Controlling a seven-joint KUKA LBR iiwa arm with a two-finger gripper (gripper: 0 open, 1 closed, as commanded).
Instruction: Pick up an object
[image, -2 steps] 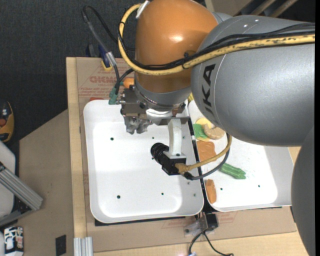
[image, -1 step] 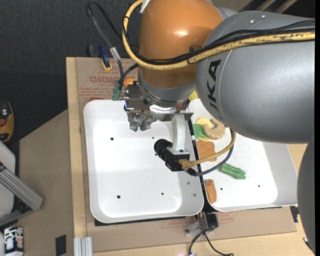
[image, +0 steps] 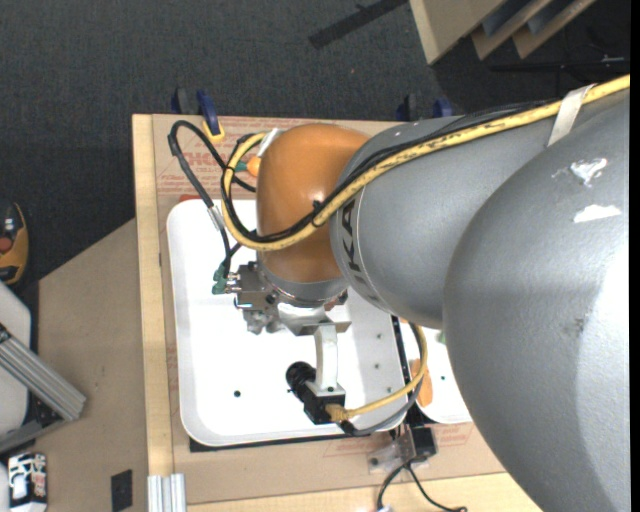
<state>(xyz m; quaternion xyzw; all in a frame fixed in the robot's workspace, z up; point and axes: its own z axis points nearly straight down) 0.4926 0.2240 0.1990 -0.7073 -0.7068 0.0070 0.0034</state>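
The big grey arm (image: 480, 230) reaches over the left bin (image: 200, 340) and covers most of it; its orange band (image: 300, 200) sits on top of the gripper (image: 262, 305), so I cannot tell if the gripper is apart or together; any object to pick up is hidden under the arm; the right bin (image: 452, 400) peeks out as a thin white strip.

White bin (image: 200, 340) on wooden bench (image: 150, 300); blue clamps (image: 207, 103) at far edge; dark carpet (image: 80, 80).
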